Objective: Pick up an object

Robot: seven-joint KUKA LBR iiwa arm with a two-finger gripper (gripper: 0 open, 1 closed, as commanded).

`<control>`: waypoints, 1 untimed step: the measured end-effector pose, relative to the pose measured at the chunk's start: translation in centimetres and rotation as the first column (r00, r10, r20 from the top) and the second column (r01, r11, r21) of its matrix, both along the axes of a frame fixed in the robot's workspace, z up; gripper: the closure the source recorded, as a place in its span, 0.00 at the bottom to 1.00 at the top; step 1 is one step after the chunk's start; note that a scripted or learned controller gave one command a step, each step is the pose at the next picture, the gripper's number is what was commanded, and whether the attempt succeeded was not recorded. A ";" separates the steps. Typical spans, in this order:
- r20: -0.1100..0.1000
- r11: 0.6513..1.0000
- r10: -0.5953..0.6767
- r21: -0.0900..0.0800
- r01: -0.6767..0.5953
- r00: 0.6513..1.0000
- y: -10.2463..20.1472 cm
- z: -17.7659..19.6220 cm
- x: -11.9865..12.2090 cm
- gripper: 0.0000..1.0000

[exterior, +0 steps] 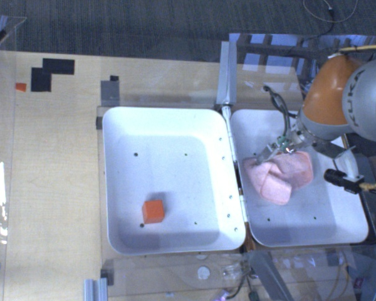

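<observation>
Pale wooden surface [50,187] carries two white bins. Right of centre, my jaws [282,147] touch the soft pink cloth lump [281,175] in the right bin [313,231]; how they stand I cannot tell. Next, I judge: close, then lift. Lower left, a small orange block [153,211] waits.

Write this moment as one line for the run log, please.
arm: over right bin | gripper: at pink soft object, grasp unconfirmed | orange block: left bin, untouched
</observation>
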State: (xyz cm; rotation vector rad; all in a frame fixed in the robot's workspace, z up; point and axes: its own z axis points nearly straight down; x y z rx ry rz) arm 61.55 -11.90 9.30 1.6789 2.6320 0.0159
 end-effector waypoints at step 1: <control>0.007 1.000 0.003 0.002 -0.003 1.000 0.2 1.3 0.3 1.00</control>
